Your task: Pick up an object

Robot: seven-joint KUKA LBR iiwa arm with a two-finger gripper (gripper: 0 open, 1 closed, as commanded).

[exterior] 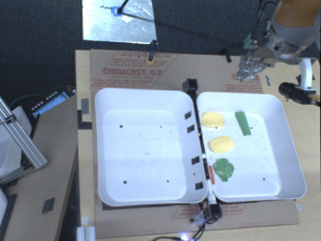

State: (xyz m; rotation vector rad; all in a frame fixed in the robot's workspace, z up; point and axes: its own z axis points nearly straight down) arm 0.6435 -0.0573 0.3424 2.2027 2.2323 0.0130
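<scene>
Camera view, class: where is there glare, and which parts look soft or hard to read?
Camera view: the foil sheet beyond the bench glares brightly; both white bins are evenly lit with faint shadows at their walls; the end effector is blurred and small; the green stick and yellow pieces stay fairly sharp.

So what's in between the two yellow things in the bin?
Nothing. In the camera view, only bare white bin floor lies between the upper yellow piece and the lower yellow piece.

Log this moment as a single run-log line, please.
phase: pre-grasp | grey two-finger gripper: above bench behind right white bin | bin holds: two yellow lumps, green stick, green leafy piece | held: none seen
</scene>
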